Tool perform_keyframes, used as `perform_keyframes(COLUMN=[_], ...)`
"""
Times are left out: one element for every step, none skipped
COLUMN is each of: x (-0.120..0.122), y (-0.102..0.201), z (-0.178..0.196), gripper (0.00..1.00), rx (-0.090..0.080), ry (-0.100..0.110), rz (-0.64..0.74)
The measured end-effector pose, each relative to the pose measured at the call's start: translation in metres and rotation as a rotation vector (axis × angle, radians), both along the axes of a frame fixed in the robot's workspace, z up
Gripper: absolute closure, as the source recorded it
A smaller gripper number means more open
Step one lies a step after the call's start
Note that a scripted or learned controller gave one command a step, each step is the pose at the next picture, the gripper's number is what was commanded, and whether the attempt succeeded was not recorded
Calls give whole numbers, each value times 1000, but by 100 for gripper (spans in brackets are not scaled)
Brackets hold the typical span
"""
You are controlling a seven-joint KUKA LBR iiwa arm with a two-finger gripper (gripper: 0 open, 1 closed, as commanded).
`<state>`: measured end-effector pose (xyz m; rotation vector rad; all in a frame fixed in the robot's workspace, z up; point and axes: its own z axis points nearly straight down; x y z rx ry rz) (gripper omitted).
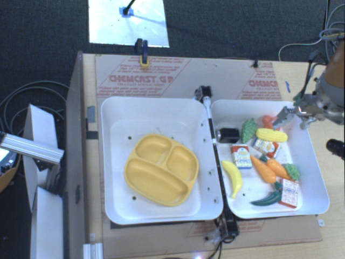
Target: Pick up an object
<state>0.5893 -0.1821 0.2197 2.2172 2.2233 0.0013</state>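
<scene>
- Left bin (116, 144): a shallow white tray on the worktop (161, 77), holding a yellow divided plate (160, 169) with three compartments, lying flat near the bin's middle.
- Right bin (312, 161): set just beside the left one, their inner rims touching along a dark clamp rail (211, 128).
- Contents of the right bin (all toy food and small packets, crowded together): a yellow banana (234, 178) near the inner wall; a black block (229, 135) above it; a green leafy piece (249, 129); a corn cob (271, 135) lying across; a red-and-white carton (242, 157); two orange carrots (269, 169) side by side, slanting down to the right; a dark green pepper (268, 198) at the lower edge; a second small red-and-white carton (290, 192) touching it.
- Arm (331, 82): enters from the right, grey with an orange band.
- Gripper (284, 117): over the upper right part of the right bin, near the corn cob and a reddish item (267, 121); whether its fingers are parted or closed cannot be told, and nothing is seen between them.
</scene>
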Motion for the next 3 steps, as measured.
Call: perform_keyframes(x=[-44, 21, 63], y=[24, 19, 19], z=[-105, -132, -137], gripper=[0, 0, 0], rx=[4, -5, 6], ry=[11, -7, 33], rz=[-1, 2, 5])
